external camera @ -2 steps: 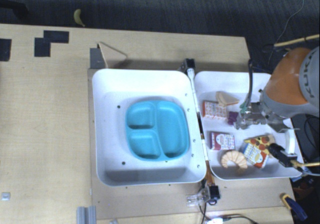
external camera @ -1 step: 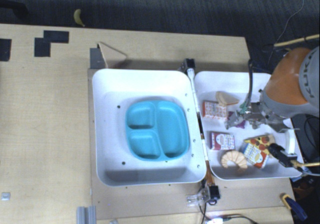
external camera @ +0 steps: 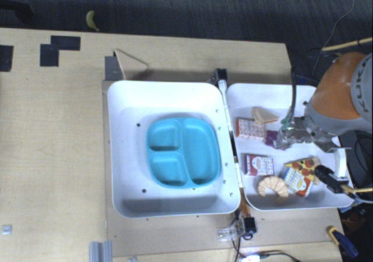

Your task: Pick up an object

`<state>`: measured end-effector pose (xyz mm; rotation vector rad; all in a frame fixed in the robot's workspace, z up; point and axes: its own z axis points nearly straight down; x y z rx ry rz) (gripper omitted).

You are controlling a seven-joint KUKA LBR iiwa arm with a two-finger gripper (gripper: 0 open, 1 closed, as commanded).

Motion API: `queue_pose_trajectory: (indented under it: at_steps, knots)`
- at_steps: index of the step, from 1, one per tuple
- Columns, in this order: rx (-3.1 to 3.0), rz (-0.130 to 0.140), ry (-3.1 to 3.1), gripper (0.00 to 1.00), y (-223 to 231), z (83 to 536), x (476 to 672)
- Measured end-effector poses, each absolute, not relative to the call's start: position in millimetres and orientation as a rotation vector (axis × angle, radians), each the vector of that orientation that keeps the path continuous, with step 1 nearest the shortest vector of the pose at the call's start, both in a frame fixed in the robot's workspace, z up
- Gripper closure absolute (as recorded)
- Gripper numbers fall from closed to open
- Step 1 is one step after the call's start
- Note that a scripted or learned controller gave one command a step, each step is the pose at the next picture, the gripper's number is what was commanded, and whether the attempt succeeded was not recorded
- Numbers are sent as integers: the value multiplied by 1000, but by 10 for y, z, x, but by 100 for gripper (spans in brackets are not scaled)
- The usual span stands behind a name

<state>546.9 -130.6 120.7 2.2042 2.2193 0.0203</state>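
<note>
A: Where is the arm (external camera: 344, 88)?

B: It reaches in from the right, grey with its orange band, and hangs over the right bin (external camera: 245, 94). The gripper (external camera: 287, 136) sits low over the middle of that bin, just right of a small purple item (external camera: 271, 138).

A: Is it clenched or released?

B: I cannot tell. The metal parts at its tip blur together from this angle, and nothing reads clearly as caught in it.

A: What lies in that bin?

B: 6 things that I can make out. A pink-and-white carton (external camera: 250, 129) lies near the bin's left wall, with a tan wedge (external camera: 266, 116) just above it, touching or nearly so. The purple item is just right of the carton. Lower down, a dark red box (external camera: 257, 165) lies flat, and below it a croissant (external camera: 274, 185) rests near the front wall. Beside the croissant, a colourful packet (external camera: 299, 176) in orange, red and yellow sits tilted.

A: And the other bin?

B: The left bin (external camera: 125, 138) holds 1 blue divided plate (external camera: 183, 151) with 3 compartments, lying flat in the middle.

A: Anything on the bench (external camera: 52, 156) itself?

B: Black tape marks (external camera: 58, 49) at the far left corner, well apart from both bins.
</note>
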Motion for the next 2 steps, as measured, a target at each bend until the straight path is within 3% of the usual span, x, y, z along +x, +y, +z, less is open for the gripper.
queue_pose_trajectory:
  at_steps: [1,2]
  knots:
    - [2217,2,2221,100,-2005,1372,5500]
    - [2217,3,2222,0,-1997,1370,5502]
